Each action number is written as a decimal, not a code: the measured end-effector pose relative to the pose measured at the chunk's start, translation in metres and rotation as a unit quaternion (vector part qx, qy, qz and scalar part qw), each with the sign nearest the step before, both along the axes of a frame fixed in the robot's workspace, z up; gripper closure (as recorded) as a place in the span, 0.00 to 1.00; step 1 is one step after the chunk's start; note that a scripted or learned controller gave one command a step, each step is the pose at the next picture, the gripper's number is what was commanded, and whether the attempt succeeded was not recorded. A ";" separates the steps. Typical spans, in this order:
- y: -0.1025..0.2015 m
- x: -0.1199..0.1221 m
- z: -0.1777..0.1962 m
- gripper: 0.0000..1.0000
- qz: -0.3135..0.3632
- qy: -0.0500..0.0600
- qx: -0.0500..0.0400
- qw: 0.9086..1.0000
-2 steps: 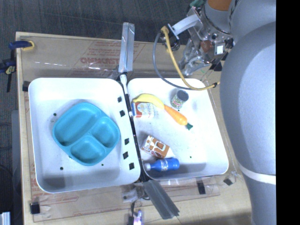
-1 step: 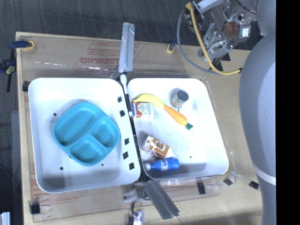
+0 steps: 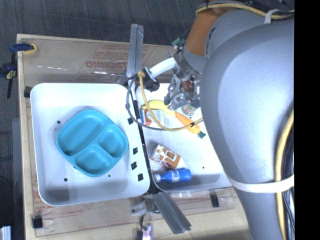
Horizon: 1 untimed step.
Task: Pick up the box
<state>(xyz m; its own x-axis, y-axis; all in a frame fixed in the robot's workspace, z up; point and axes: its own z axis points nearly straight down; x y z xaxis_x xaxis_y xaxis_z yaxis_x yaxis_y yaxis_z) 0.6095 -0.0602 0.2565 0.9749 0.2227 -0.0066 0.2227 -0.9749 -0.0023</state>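
Blue tray (image 3: 92, 142), brown-and-white box (image 3: 165, 156), blue bottle (image 3: 173, 176).

Box (image 3: 165, 157): small, brown and white, with orange-brown patch on top. Lies flat on floor of right bin (image 3: 210, 159), turned at slant. Sits near bin's left wall, toward front. Blue bottle (image 3: 173, 176) lies just in front of it, very close. Yellow banana (image 3: 161, 105) lies farther back, apart from box. Nothing on top of box.

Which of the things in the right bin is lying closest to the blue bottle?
The small brown and white box, lying just above the blue bottle. The carrot and the banana lie farther up, near the pincer.
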 end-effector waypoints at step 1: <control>0.028 -0.019 0.172 1.00 0.010 -0.005 0.000 1.000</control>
<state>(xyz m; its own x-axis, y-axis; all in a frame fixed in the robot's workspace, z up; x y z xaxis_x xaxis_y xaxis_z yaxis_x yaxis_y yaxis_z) 0.5901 -0.0324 0.4280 0.9703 0.2417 0.0036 0.2417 -0.9703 0.0011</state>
